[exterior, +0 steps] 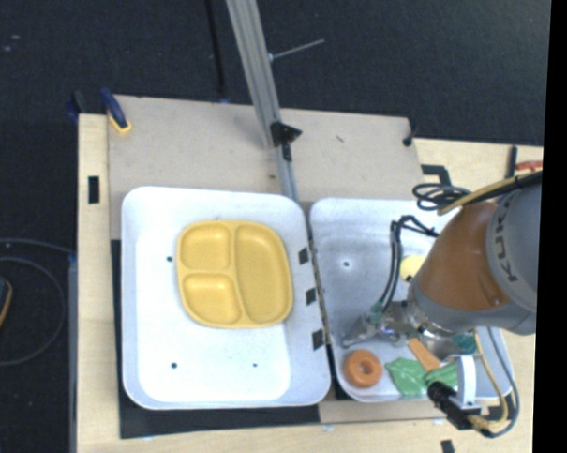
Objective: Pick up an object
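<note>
From my one camera I see two white bins side by side: the left bin (146, 356) in the middle of the picture holds a yellow plate (235, 273) with three parts, and the right bin (344, 233) holds the small toys at the lower right. My arm (474, 262) comes in from the right and hangs over the right bin, with the gripper (378, 326) low near the bin floor, and I cannot tell how it is set. Just below it lies an orange ring (362, 367), with a green toy (406, 375) beside the ring and a little yellow thing (411, 266) peeking out higher up by the arm.
</note>
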